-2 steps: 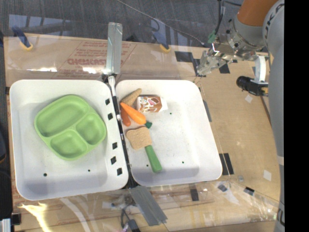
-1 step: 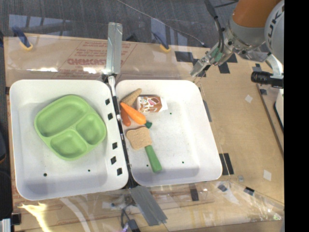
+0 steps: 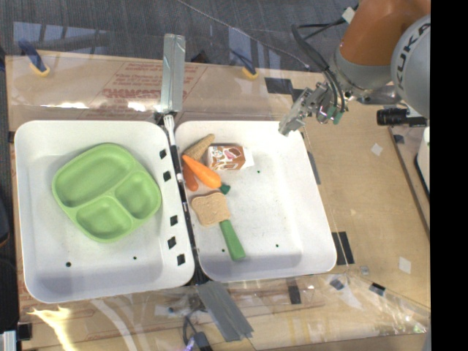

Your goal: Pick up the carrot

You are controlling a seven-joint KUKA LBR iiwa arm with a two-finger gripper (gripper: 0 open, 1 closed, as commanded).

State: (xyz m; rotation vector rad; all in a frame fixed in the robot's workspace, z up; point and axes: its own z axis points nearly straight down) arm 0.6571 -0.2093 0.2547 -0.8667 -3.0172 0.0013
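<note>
— Where the bench is nearest the camera, what is found in the two shallow white bins?

— A green plastic plate with three compartments is seen in the left white bin, with nothing lying on it. In the right white bin, a green stick-shaped toy is laid nearest the front, its upper end touching a round tan slice like bread.

— And the carrot?

— Just behind that slice, the orange plastic carrot is laid at a slant against the bin's left wall, its green tip pointed toward the slice. A small red piece is tucked beside it at the wall. Behind it, a tan roll-shaped piece and a small brown-and-white printed packet are crowded close, the packet touching the carrot's upper side.

— Where is the gripper held?

— The two-finger gripper is held over the right bin's far right corner, well apart from the carrot. Whether its fingers are parted cannot be told; nothing is seen between them. Farther back, a grey metal bar is stood along the seam between the bins.
</note>
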